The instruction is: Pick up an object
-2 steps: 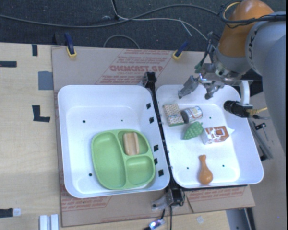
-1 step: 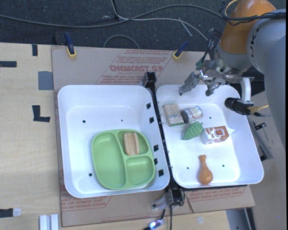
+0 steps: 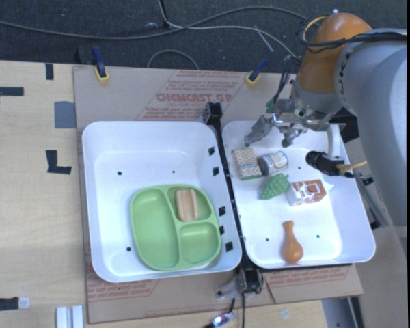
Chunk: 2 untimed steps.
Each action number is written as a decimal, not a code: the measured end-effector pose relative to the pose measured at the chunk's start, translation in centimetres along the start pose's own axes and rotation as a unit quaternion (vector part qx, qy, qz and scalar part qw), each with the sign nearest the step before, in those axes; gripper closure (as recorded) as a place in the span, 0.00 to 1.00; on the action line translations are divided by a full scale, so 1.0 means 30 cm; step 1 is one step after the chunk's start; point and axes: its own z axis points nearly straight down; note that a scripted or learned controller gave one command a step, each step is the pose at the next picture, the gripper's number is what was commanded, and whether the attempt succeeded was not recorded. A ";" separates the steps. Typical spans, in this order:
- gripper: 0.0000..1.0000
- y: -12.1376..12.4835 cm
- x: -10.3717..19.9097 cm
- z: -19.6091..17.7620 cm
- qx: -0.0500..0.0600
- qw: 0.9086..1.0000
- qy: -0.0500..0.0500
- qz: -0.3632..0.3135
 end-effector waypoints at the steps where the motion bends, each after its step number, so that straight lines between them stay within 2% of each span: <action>1: 0.00 -0.005 0.008 0.219 0.001 1.000 0.000 0.000; 2: 0.00 -0.006 0.011 0.247 -0.002 1.000 -0.001 0.000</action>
